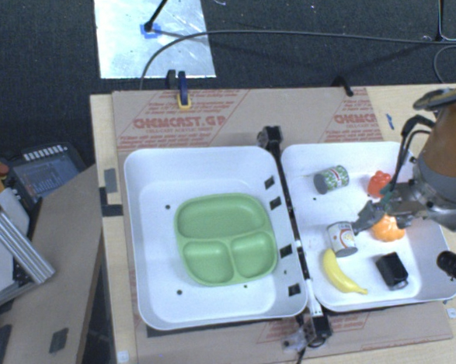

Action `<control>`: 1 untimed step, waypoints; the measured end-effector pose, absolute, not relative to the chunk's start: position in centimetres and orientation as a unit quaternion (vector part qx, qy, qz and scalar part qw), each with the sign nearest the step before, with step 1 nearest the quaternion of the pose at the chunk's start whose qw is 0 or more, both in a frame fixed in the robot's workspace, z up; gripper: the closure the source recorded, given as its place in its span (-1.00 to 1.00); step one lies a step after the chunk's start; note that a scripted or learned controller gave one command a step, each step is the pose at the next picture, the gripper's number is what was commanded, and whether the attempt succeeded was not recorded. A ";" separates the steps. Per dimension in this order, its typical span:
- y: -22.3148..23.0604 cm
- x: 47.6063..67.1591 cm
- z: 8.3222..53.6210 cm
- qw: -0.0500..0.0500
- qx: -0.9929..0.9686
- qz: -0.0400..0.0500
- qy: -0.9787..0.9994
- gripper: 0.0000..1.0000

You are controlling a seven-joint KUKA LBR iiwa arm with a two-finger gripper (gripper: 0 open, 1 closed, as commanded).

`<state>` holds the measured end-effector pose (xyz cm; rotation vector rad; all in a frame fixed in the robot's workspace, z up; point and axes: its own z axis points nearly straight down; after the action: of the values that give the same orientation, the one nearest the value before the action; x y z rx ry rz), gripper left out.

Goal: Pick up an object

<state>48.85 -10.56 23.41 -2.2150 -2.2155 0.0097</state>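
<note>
Gripper [374, 215] sits low over the right bin [304, 160], approx mid-bin, arm coming in from the right w/ its orange band above the wrist. Can't tell the gripper's state: its tip is a dark blur against the orange object [387, 229] and nothing reads clearly there; no object visibly held. Nearest things: the orange object just beside/under the tip, looks rounded, prob. a light plastic toy fruit, smooth so likely slippery; best taken across its widest part, centred, not at an edge. Next out, a small can [342, 238] lying just left of the tip, label facing up; stiff, light-ish, rolls easily, so pinch across the round body w/ the jaws square to its axis. Yellow banana [341, 273] below the can, curved, prob. hollow plastic; take at mid-length across the narrow width. Black block [391, 270] near the bin's front right: flat, stiff, low profile, harder to get under. Red piece [378, 182] and a second can [331, 179] lie toward the back. Left bin [149, 222] holds a green divided plate [220, 238], well apart from the tool.
</note>
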 end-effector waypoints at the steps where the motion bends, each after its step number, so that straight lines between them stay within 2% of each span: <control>1: -10.5 49.1 24.0 0.000 -0.706 0.000 -0.708 -1.00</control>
<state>49.09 -10.53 23.95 -2.2180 -2.2256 -0.0014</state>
